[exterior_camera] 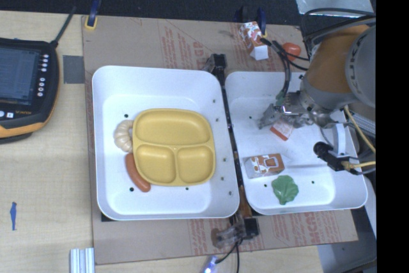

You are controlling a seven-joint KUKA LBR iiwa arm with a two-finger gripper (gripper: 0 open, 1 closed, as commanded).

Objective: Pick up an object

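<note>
My gripper [276, 116] hangs low over the upper middle of the right bin [319, 198]. The grey arm with its orange band reaches in from the right. A small orange and white packet [281, 132] lies right below the gripper, touching or nearly touching it. Nearer the front of that bin lie a brown and white carton [264, 165] and a green leafy piece [285, 189]. Nothing is visibly lifted off the bin floor.
The left bin [160, 201] holds a yellow divided plate [172, 146], a red sausage [137, 174] and a beige shell-like piece [122, 135] at its left. Behind the bins on the bench lie a small carton [254, 39] and an orange thing [292, 48]. A control pendant [22, 86] sits far left.
</note>
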